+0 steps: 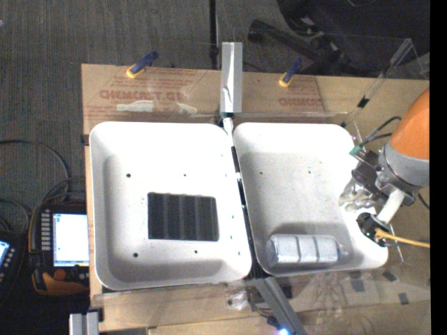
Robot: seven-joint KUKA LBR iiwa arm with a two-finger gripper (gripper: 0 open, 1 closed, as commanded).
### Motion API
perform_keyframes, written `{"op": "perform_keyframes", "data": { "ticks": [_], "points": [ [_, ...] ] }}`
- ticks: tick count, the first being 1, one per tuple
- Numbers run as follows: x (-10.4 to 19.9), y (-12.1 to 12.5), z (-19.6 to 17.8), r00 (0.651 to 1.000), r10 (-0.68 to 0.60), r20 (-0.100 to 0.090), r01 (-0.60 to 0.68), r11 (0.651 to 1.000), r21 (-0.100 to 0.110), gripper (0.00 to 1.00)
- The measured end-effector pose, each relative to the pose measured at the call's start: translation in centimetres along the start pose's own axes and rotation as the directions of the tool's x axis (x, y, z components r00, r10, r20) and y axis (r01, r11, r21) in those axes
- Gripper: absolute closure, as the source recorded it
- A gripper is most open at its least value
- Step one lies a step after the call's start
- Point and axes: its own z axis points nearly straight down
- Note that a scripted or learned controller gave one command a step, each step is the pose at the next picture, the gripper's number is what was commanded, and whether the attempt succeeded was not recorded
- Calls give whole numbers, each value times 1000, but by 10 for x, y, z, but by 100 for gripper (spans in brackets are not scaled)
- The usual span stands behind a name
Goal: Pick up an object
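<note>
Grey, ribbed and blocky, the object lies against the right bin's near wall; the end effector hovers beside the far-right rim, grip state unreadable.

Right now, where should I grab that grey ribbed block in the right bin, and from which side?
Take the grey block across its short width near the middle, coming straight down from above. It lies flat with its long side along the right bin's front wall, so end-on approaches look cramped. The end effector sits by that bin's right rim.
</note>
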Motion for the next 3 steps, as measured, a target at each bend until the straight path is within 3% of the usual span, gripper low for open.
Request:
{"op": "perform_keyframes", "data": {
  "ticks": [1,2,3],
  "points": [
    [0,0,0,1000,0,0,0,1000,0,0],
    [1,0,-8,1000,-3,0,3,1000,3,100],
    [37,32,-26,999,48,3,-48,999,-6,100]
  ]
}}
